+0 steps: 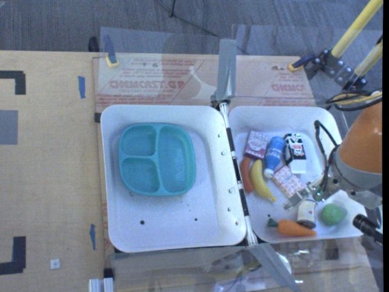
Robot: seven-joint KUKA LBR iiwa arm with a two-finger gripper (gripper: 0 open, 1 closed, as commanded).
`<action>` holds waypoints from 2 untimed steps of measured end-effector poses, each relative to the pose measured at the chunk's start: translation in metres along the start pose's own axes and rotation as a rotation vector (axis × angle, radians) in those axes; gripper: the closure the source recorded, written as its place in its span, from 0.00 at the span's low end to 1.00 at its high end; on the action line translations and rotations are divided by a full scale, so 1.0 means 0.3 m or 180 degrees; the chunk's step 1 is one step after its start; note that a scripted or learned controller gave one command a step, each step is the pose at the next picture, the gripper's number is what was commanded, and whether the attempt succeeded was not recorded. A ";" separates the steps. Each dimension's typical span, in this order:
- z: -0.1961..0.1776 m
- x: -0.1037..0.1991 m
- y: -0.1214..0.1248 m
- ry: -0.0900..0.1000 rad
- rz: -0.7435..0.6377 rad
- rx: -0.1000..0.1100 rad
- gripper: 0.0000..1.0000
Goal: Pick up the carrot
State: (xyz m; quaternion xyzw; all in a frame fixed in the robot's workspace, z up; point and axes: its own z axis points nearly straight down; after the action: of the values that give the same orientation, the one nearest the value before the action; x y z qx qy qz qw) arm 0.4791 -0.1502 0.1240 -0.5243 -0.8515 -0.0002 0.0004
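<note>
On the counter [48, 163], the left bin [121, 224] carries a teal divided plate [157, 159] that stands well apart from the work and poses little risk. Trouble gathers in the right bin [267, 115], which is crowded: a red sausage-like piece [245, 174] lies just beside a banana [261, 180], with a pink packet [256, 143], a blue bottle [273, 156], a black-and-white carton [296, 146] and a second patterned packet [285, 180] close by. The carrot [292, 227] lies flat near the front wall of that bin, its green end toward the left, with a small pale cup-like item [306, 212] touching or nearly touching it from above and a green ball [332, 215] just beside to the right. The tool [311, 193] hangs above this cluster, nearer the cup than the carrot, and whether it is spread or pressed together I cannot tell from this slant. The likely failures: a descent from here could land on the cup or packet instead of the carrot; one side could jam against the cup or the bin's front wall; and the tapered, smooth carrot could squirt out or pivot if pinched off-centre, perhaps nudging the ball away.
</note>
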 end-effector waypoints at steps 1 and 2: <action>0.057 0.064 0.199 -0.0061 -0.1049 -0.0047 0.00; 0.080 -0.072 0.396 -0.0078 -0.1030 -0.0073 0.00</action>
State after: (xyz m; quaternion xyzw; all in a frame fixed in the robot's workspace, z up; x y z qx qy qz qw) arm 0.5948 -0.1160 0.1001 -0.3801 -0.9248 -0.0035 -0.0159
